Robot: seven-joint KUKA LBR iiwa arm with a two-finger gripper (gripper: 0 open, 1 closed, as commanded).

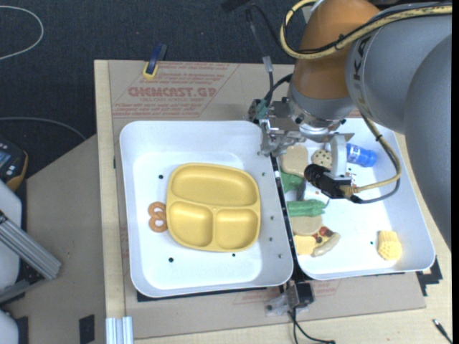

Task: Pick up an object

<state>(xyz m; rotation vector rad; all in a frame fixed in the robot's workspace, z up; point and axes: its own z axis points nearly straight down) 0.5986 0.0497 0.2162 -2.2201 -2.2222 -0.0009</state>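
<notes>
The grey arm's gripper (297, 145) hangs over the right white bin's (412, 221) clustered toy food, presumably to grab one.

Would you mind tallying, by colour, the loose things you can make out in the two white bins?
Yellow: 3, the divided plate, the corn piece and a wedge
Green: 2, one and another above it
Blue: 1
Orange: 1, the pretzel
Tan: 2
Total: 9; the cluttered pile under the arm may hide more.
</notes>
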